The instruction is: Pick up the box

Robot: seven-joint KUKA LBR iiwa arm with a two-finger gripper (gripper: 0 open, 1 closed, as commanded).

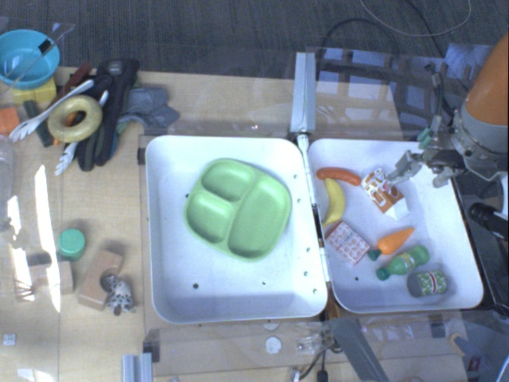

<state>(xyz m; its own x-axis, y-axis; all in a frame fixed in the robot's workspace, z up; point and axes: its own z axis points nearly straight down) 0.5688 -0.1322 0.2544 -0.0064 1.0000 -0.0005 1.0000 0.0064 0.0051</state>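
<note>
Orange-and-white box (383,192) in right bin (465,237), just beside gripper (409,164).
Fingers spread, pinching nothing, above box's upper right corner. Print on box too small to read; same for patterned red packet (347,242) near banana (335,200).

The desk (223,106) is made of light wood. Two white bins sit on it side by side. The left bin (171,293) and the right bin (465,289) almost touch in the middle. More things lie on the bare wood to the left. A blue bowl (25,54) sits in the far corner. A yellow ring (75,118) lies near it, beside some dark cloth (111,118) and a grey cloth (151,106). Closer to the front are a green round lid (71,243), a wood block (99,277) and a small spotted toy (118,294).
</note>
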